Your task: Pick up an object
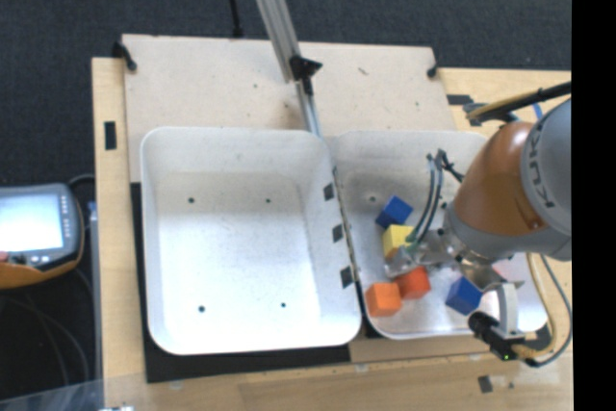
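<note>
Several small blocks lie in the right bin point(385, 154): a blue block point(395, 210), a yellow block point(394, 239) just below it, two orange blocks point(415, 283) point(384, 298) near the front wall, and another blue block point(463, 295) to the right. My gripper point(426, 255) reaches down into this bin from the right, under the orange-banded wrist point(491, 188). Its tip is low among the blocks, right beside the yellow block and just above the upper orange one. The wrist hides most of the gripper.
The left bin point(241, 241) sits beside the right one, their walls touching in the middle. A slanted metal pole point(274, 5) rises behind the bins. Cables point(438, 183) hang along the wrist. A handheld screen point(34, 231) lies off the bench at left.
</note>
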Robot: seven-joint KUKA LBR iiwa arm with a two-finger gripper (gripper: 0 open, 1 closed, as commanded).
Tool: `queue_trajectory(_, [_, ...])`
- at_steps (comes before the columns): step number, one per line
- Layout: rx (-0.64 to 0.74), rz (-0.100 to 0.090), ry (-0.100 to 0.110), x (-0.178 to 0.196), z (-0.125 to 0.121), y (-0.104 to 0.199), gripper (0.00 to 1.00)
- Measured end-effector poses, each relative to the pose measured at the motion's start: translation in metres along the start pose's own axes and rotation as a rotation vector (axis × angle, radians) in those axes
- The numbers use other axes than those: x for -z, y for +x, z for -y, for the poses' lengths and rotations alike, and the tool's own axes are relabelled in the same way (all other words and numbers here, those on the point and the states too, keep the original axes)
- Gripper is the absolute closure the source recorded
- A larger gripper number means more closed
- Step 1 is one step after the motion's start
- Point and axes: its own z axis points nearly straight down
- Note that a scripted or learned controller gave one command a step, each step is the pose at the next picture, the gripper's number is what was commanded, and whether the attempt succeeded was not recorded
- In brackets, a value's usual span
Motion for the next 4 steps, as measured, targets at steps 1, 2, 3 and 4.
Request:
queue_trajectory(1, [0.007, -0.001, -0.006, -0.014, -0.028, -0.025, 1.00])
queue_trajectory(2, [0.016, -0.003, -0.005, 0.085, -0.052, 0.056, 1.00])
queue_trajectory(3, [0.009, 0.001, -0.004, 0.151, -0.062, 0.035, 1.00])
queue_trajectory(4, [0.016, -0.003, 0.006, 0.110, -0.098, 0.115, 1.00])
